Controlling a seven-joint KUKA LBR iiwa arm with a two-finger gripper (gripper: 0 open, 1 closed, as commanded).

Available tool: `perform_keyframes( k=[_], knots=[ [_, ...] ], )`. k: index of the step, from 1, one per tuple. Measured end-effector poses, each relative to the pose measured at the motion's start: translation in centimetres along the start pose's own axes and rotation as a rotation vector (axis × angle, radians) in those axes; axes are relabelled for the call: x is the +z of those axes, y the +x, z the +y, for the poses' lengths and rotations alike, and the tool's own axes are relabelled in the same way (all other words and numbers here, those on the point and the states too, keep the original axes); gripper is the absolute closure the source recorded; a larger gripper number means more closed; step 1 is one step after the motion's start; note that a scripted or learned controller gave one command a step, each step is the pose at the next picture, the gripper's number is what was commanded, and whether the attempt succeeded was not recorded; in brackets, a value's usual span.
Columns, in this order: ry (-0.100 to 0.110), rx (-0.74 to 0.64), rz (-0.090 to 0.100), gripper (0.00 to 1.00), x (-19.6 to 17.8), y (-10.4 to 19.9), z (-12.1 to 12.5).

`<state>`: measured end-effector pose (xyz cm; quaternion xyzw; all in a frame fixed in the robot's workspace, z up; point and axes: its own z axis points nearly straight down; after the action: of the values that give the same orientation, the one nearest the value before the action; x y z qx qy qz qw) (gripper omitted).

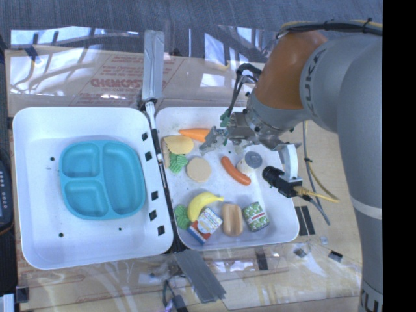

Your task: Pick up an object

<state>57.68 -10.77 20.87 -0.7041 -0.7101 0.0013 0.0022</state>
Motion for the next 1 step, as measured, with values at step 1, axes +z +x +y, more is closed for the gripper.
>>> perform_keyframes(
  k=[1],
  knots=[
    [0.002,-0.074,-0.001,0.0,4.33,-6.85,-1.5]
  ],
)
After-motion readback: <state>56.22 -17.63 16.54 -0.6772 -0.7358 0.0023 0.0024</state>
